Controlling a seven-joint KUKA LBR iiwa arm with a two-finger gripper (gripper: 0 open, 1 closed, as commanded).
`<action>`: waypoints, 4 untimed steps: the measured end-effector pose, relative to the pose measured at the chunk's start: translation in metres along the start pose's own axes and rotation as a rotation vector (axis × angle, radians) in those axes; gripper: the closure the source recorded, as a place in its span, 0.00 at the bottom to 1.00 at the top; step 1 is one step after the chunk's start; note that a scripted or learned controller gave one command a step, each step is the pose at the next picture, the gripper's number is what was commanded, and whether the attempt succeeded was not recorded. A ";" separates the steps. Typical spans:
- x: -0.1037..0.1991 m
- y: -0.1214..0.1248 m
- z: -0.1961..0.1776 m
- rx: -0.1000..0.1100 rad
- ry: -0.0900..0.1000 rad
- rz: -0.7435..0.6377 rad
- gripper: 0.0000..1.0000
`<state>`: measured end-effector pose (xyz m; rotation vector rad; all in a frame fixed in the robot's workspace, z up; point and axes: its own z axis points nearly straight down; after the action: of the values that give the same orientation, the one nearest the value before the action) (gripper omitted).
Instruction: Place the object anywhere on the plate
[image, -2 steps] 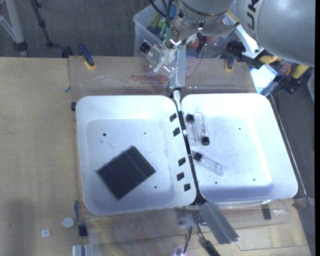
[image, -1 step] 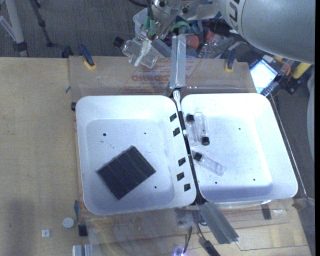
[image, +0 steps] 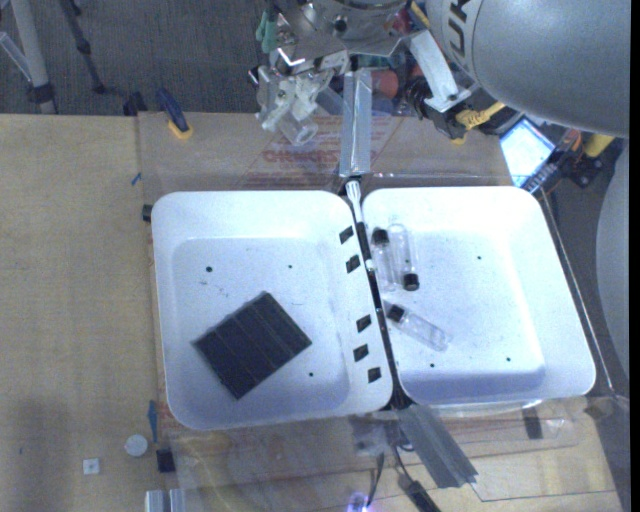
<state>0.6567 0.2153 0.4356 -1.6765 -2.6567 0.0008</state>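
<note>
A dark ribbed square plate lies flat in the left bin, toward its front left. Clear vials with black caps lie in the right bin: two side by side near the divider, and a third lying at a slant a little nearer the front. My gripper hangs high beyond the back edge of the left bin, well away from the plate and the vials. Something pale and translucent shows at its tip, too unclear to name.
A metal divider strip runs between the two bins, with black clips along it. Cables and coloured parts crowd the arm's wrist at the top. A blue clamp sits on the bench at the back left.
</note>
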 end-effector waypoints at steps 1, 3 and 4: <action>-0.014 0.005 0.000 -0.005 0.000 0.340 1.00; -0.071 -0.024 0.001 0.004 0.000 1.009 0.00; -0.068 -0.023 -0.010 0.000 0.000 1.003 1.00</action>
<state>0.6656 0.1441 0.4459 -2.7478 -1.5233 0.0003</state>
